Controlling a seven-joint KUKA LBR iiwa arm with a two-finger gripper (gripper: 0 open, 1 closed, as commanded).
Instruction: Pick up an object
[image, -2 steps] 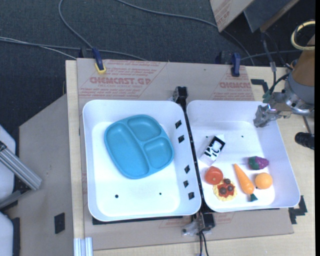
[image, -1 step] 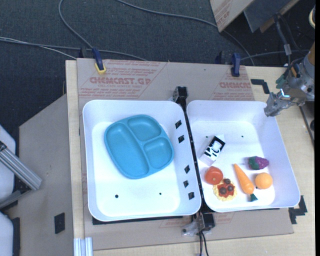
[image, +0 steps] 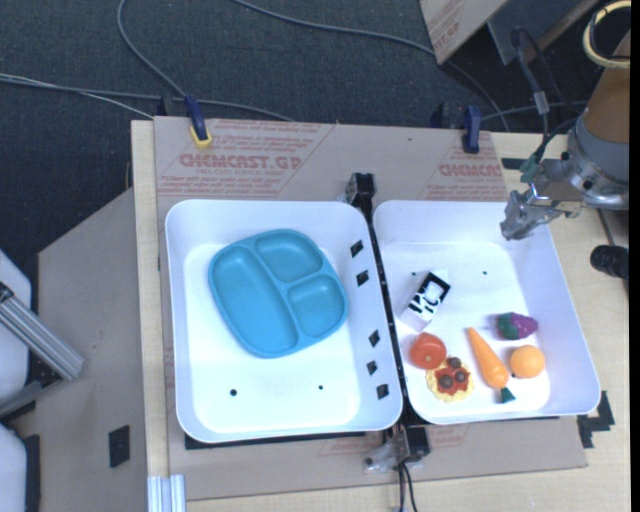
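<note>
We count two shallow white bins side by side on the bench: a left bin (image: 190, 400) and a right bin (image: 560, 300). In the left bin lies one light-blue plastic plate with three compartments (image: 277, 291), set toward the bin's far half and lying flat.

In the right bin we count six small things, all gathered in its near half. One small white and black box (image: 426, 298) lies near the divider, tilted. Just nearer to us sits one red toy tomato (image: 428, 350), and touching or just beside it one small yellow round piece topped with dark red berries (image: 450, 380). One orange toy carrot (image: 488, 358) lies at a slant between these and the bin's right wall. One purple toy bunch of grapes (image: 514, 324) rests just beyond the carrot's thick end, and one round orange toy fruit (image: 526, 361) lies just beside the carrot on the right.

The one grey gripper (image: 522, 214) hangs over the far right corner of the right bin, well apart from all six things. Nothing is between its ends, and we cannot tell whether it is released or clenched.

At the far edge of the bench we count two clamps, one with a yellow grip (image: 198, 127) and one blue (image: 471, 128).
</note>
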